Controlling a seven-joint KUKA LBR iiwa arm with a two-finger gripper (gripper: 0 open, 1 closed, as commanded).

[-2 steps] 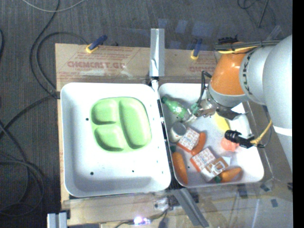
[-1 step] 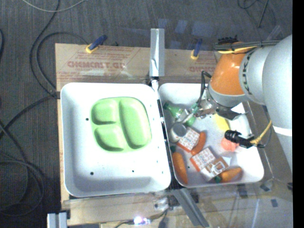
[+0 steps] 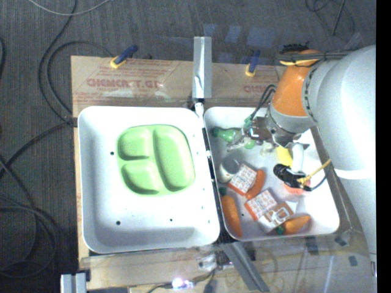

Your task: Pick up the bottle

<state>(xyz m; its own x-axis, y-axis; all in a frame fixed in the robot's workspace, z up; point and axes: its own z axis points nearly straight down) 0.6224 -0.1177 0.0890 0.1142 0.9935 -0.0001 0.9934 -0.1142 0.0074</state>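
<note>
There are two white bins side by side on the brown desk [image 3: 91, 78]. The left bin [image 3: 98, 218] fills the middle left of the picture. It has a green plate [image 3: 156, 157] in it, and the plate has three parts.

The right bin [image 3: 335, 215] sits at the middle right and is full of small things. The bottle [image 3: 227, 134] is in this bin, up in its top left corner, close to the wall between the two bins. It looks clear and green, and it seems to lie on its side.

The grey arm comes in from the right. Its orange band [image 3: 292, 96] is over the top edge of the right bin. The tool [image 3: 259, 134] is low in the top part of the right bin. The bottle is just to the left of the tool, at about the same height in the picture. They are very near each other, but I cannot tell if they touch. I cannot tell how far open the tool is, and I cannot see anything held in it.

Below the bottle is a round grey thing [image 3: 231, 163]. Next to that is a small white and red box [image 3: 243, 177] with a carrot [image 3: 259, 179] beside it. Two more small boxes [image 3: 264, 204] sit lower down. A big carrot [image 3: 231, 215] lies by the bin's left wall, and one more carrot [image 3: 297, 224] lies near the bottom right corner.
</note>
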